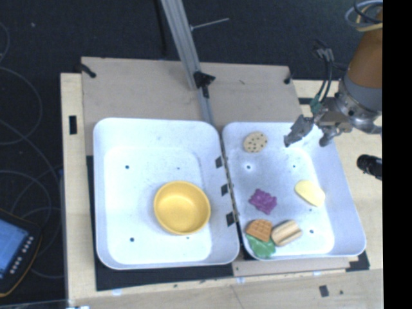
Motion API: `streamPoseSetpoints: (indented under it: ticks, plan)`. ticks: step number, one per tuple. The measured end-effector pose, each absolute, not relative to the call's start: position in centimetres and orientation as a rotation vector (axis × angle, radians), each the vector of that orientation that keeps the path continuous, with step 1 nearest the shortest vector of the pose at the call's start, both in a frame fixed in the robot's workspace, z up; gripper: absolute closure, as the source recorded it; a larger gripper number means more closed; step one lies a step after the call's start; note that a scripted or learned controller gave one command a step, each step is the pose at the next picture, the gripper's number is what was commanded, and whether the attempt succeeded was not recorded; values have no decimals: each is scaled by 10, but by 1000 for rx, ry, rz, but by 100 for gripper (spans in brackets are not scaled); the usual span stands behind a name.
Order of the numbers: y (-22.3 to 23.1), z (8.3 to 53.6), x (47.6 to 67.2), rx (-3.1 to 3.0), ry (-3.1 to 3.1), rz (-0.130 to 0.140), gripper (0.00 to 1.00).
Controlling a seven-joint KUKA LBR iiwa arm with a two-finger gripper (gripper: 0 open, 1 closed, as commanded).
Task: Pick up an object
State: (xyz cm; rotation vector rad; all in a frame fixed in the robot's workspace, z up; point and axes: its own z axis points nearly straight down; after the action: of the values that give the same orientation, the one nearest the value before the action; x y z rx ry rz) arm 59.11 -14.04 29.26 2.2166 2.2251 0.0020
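Gripper (310, 136) hangs over the top right corner of the right bin (341, 237), fingers apart, nothing between them

Candidates are all in the right bin:
- cookie (255, 141), top left of that bin, nearest the gripper, lying flat. Looks like a toy: light and stiff. Thin disc, so a top-down pinch needs to close across its diameter with fingertips almost on the floor; likely to slip or skate
- yellow wedge (309, 192), right of centre, well apart from the rest. Looks smooth and hard, maybe slippery; pinch across the narrow width
- purple piece (262, 200), mid bin, lumpy, grape-like. Bumpy surface should give the pads some bite, and it stands higher than the cookie. Best bet in my view
- bread roll (286, 232), waffle (259, 229) and a green piece (262, 248) crowd the bottom edge, touching or overlapping. Light, but fingers would snag on neighbours and the bin wall, so skip

Left bin (116, 147) carries a yellow bowl (182, 206), upright, well apart from the gripper. Stiff plastic by the look, too wide to span; only grip is one finger inside and one outside the rim

Everything looks light, none fragile. Risk is slip and thin profile, not weight
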Motion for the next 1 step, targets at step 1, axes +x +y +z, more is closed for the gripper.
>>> streamPoseSetpoints:
  ticks: [1]
  plan:
    - [-140, 293, 591, 2217, 2225, 3, 0]
